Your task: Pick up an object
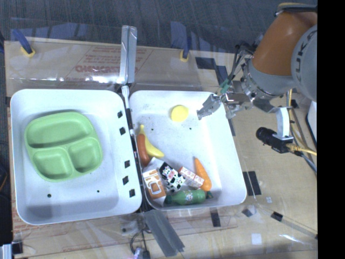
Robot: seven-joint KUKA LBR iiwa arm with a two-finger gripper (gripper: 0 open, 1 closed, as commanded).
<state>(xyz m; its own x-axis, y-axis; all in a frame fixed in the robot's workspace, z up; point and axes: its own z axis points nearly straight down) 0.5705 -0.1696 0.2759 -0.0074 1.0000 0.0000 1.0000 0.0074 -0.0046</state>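
jaws [207,110] hovered over right bin [229,144], far right corner; grip state: cannot tell | yellow disc [179,113] lay on bin floor just left of jaws, apart | carrot [201,173] nearer front

Up top, dark grey carpeted floor [135,4] runs along the far edge. Below it the table [269,198], pale wood, sits under a clear plastic sheet [97,63] with faint red lettering showing through. Blue clamps [22,42] pin the far corners, and black tape strips [250,183] dot the right side under even lighting.
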